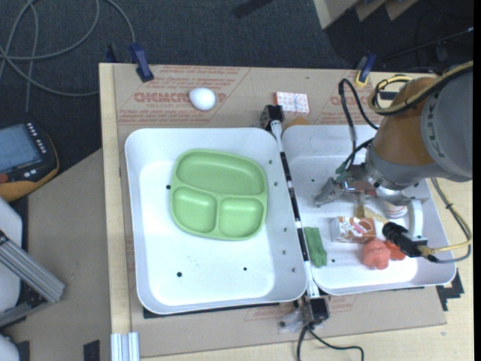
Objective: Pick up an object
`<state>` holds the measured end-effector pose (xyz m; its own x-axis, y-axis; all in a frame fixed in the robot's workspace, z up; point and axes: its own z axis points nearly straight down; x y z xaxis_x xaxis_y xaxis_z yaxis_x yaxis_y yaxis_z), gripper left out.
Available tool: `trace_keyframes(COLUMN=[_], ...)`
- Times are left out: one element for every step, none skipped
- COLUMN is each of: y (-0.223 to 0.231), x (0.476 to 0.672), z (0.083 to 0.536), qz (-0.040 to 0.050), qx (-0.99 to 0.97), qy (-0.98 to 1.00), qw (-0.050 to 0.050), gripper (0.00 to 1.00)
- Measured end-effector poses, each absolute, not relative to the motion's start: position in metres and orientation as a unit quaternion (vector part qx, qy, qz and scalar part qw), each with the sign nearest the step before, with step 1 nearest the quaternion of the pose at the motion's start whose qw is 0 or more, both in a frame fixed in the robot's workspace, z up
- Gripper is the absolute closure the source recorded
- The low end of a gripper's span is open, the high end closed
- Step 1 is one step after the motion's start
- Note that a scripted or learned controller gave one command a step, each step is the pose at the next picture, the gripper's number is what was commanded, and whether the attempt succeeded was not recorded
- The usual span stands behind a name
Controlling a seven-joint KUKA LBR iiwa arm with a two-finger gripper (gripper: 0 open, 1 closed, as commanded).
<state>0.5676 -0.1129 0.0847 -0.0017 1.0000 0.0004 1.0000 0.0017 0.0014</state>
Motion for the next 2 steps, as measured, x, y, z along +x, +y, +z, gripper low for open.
trace_keyframes(y=[-0.155,-0.153], x=[0.560,0.520], z=[0.085,0.084], qz=[-0.0003,-0.0003], qx=[0.707,0.707], qy=[0.707,0.707], qw=[0.001,-0.001], gripper=[0.00,0.00])
